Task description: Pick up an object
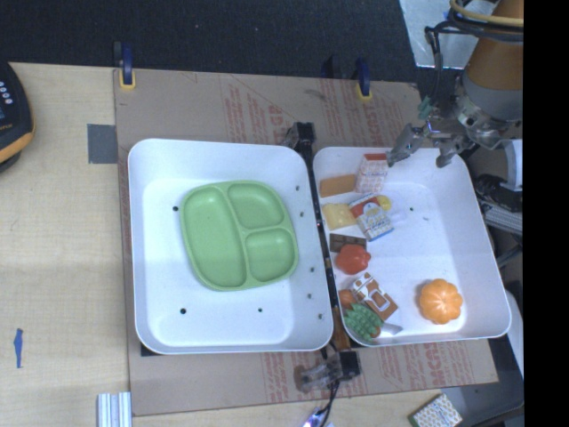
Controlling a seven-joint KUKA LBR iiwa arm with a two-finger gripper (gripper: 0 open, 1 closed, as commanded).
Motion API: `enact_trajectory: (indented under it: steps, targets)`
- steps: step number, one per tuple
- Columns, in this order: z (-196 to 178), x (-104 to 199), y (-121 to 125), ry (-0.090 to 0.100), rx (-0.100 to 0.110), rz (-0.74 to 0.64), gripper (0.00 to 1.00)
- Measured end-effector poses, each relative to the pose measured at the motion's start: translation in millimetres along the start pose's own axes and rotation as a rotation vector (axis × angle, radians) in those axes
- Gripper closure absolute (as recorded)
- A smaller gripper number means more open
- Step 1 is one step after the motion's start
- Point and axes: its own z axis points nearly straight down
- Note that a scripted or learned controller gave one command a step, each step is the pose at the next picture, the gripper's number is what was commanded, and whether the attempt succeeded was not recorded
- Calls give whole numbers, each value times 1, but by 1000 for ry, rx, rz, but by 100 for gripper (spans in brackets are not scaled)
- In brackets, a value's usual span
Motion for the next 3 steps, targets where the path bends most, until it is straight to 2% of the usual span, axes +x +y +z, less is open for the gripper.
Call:
enact_trajectory:
  steps: [1, 2, 3]
  targets:
    - [92, 54, -74, 5, 15, -1, 0]
    - [129, 47, -37, -3, -5, -3, 0]
    - [128, 41, -2, 0, 20, 6, 0]
